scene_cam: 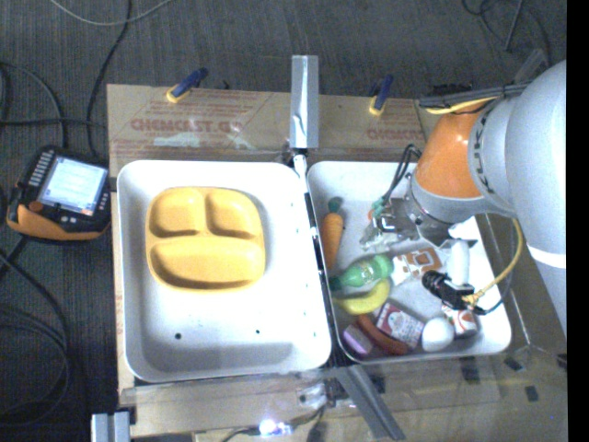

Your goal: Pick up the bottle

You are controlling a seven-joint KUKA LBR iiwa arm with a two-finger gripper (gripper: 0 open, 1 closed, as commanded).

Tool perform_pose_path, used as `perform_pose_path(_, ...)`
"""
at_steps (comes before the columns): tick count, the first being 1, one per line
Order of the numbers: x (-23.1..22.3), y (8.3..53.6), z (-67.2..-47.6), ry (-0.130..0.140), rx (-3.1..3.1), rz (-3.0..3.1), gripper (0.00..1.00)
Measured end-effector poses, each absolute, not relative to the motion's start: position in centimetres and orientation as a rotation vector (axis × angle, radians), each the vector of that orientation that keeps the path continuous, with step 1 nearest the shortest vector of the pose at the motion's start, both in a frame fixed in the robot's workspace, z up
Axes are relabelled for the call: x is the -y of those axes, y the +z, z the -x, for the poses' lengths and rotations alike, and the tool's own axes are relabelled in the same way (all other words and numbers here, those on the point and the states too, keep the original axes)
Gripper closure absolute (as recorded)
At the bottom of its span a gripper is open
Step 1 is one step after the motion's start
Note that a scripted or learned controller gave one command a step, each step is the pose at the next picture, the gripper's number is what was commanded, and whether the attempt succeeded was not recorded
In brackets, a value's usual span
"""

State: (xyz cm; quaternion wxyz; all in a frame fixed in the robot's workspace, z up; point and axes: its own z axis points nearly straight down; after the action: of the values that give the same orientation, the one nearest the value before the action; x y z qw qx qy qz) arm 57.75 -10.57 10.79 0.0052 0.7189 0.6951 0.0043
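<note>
Arm low over the crowded right bin, bottle among the clutter.

Nearest, the right bin (pixel 497 339) holds a white egg (pixel 437 333), a sausage (pixel 385 337), a red-labelled ketchup bottle (pixel 398 319), then a banana (pixel 361 297) and a green pear (pixel 362 272); a carrot (pixel 331 233) lies further back by the divider. The gripper (pixel 385 221) sits beside the carrot, above the pear; I cannot tell how its fingers stand, the wrist hides them. The left bin (pixel 138 339) carries a yellow divided tray (pixel 207 238). A pendant (pixel 64 191) lies off the worktop, left.
</note>
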Motion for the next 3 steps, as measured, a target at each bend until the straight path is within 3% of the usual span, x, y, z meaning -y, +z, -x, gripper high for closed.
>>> perform_pose_path(1,2.9,18.3,-57.2,-0.005,-1.9,-2.503,1.0)
perform_pose_path(2,2.9,18.3,-57.2,-0.006,-1.898,-2.503,0.0)
perform_pose_path(3,11.1,17.1,-57.4,-0.008,-1.853,-2.537,0.0)
